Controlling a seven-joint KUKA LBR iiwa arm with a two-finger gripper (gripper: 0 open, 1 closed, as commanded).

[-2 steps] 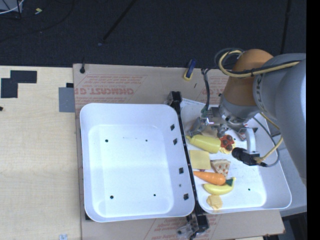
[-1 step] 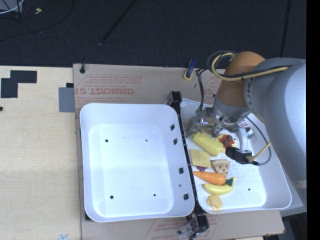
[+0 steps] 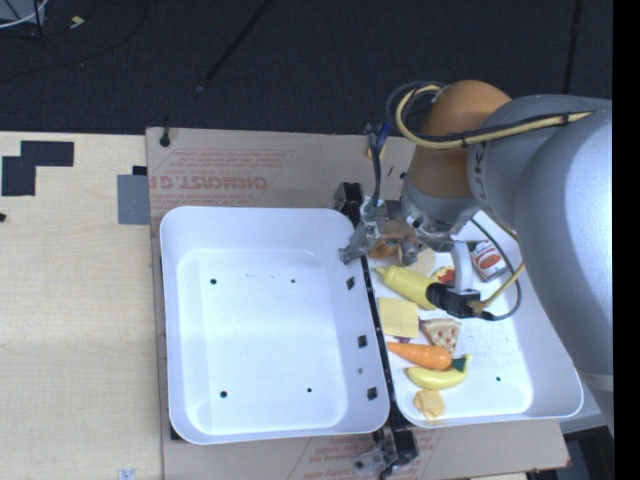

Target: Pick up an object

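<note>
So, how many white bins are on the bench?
2. The left bin lies in the middle of the view. The right bin sits beside it, holding toy food, partly hidden under the arm.

Light falls evenly from overhead, bright on the bench and dim beyond it, where the dark floor past the far edge (image 3: 250,48) swallows nearly all detail. The shallow white plastic bin on the left (image 3: 262,418) is close to blown out, its floor a pale bluish glare, with a soft shadow along its near and left walls. The big grey metal arm (image 3: 560,198) carries a broad sheen and shades the bin beneath it. The whole picture is soft and a bit grainy; the small bright toy foods (image 3: 425,353) look smeared, and the red print on the brown cardboard sheet (image 3: 215,180) is barely legible.
</note>
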